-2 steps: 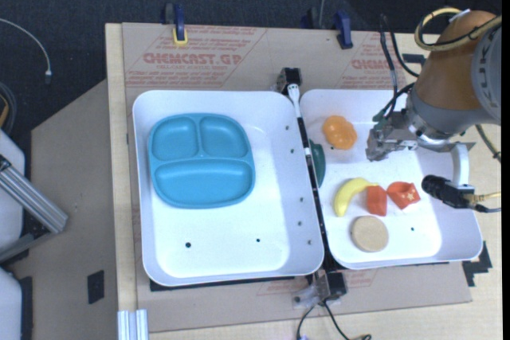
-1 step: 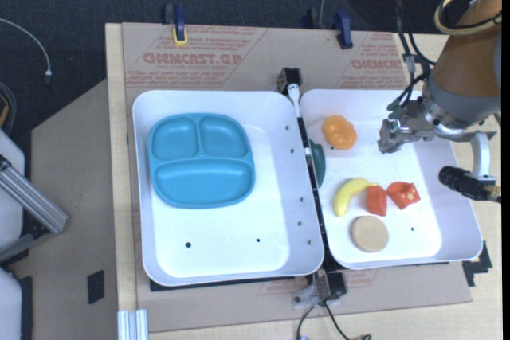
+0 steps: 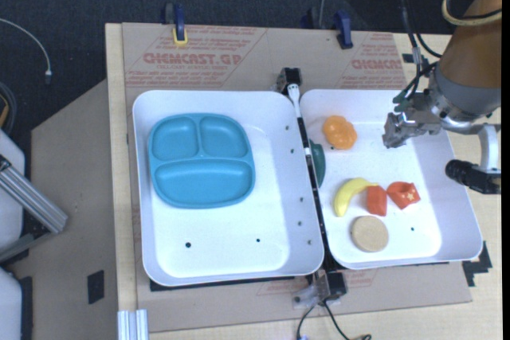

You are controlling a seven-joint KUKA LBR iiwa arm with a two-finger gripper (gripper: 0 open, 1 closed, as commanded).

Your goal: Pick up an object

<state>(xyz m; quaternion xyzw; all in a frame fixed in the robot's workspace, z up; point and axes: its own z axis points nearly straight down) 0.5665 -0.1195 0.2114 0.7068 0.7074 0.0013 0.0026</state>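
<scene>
In the right bin (image 3: 446, 207) lie an orange fruit (image 3: 340, 131), a yellow banana (image 3: 348, 194), two red pieces (image 3: 377, 201) (image 3: 405, 194) side by side, and a tan round cookie (image 3: 370, 234). A dark green thing (image 3: 318, 161) sits at the bin's left wall. My gripper (image 3: 401, 131) hangs over the bin's upper right part, to the right of the orange fruit and above the red pieces. Nothing shows between its fingers.
The left bin (image 3: 231, 243) holds a blue divided plate (image 3: 202, 159). Blue clamps (image 3: 176, 18) (image 3: 343, 26) grip the board's far edge. Bare white floor lies in the left bin's lower half and the right bin's right side.
</scene>
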